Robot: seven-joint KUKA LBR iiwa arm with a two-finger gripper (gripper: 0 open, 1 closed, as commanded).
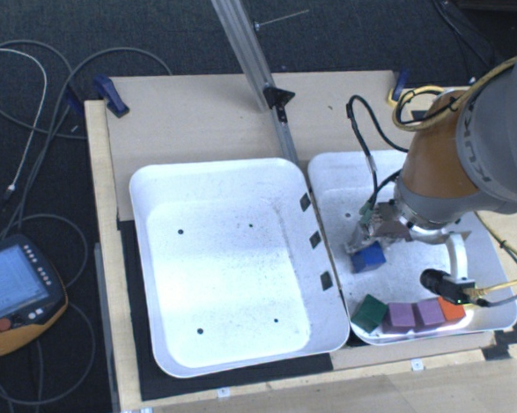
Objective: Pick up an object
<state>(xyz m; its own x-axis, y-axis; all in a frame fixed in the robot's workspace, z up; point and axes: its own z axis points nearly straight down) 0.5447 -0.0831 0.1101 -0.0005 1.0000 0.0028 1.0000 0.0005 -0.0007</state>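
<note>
A blue block (367,258) lies in the right bin (336,182), near its left wall. My gripper (372,235) hangs low just above and behind the block, its tip meeting the block's upper edge. The grey arm with its orange band (436,158) reaches in from the right and hides the gripper's upper part. Along the right bin's front wall sit a green block (369,312), a purple block (401,316), a pink block (429,313) and an orange block (452,311) in a row.
The left bin (151,191) stands beside the right one. A metal pole (247,43) slants down to the gap between the bins. Black cables (364,141) loop over the right bin. A teach pendant (17,284) lies far left.
</note>
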